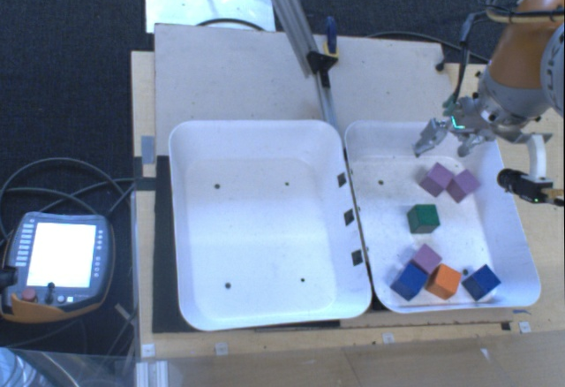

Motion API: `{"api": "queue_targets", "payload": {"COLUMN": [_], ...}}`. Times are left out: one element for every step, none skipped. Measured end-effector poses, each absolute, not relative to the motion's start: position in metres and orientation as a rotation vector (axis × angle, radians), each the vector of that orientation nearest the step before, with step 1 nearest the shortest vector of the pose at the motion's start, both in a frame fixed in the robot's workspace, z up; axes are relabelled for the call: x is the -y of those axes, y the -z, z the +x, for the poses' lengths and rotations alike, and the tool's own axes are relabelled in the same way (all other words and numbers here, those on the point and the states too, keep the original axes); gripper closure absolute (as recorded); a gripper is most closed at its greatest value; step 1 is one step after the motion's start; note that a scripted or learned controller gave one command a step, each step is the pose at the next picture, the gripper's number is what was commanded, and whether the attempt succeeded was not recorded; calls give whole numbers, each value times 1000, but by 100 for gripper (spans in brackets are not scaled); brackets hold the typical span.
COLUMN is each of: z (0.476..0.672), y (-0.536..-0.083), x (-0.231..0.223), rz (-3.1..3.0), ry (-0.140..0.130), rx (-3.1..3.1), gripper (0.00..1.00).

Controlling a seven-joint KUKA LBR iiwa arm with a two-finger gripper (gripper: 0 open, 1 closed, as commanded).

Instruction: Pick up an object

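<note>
Two white bins (265, 138) | bench (229, 67) | dark carpet (71, 41) | fingers (448, 138) spread, empty

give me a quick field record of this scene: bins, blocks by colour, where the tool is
left bin: shallow white plastic bin, no blocks in it
right bin: shallow white plastic bin, holds all the blocks
purple blocks: three; two touching near the far side, one in the near cluster
green block: one, alone mid-bin
blue blocks: two
orange block: one, between the blue ones
tool: above the right bin's far end, fingers spread, holding nothing
</note>
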State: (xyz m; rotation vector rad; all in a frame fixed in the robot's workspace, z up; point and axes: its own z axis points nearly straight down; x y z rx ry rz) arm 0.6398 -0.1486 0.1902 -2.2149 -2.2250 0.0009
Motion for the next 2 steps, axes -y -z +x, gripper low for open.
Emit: {"api": "queue_targets", "payload": {"z": [641,641], "y": [-193,-151], "x": [149,151], "rz": [-2216,-2218], "ry": [1,-2], "rx": [2229,2224], "gripper": [0,0]}}
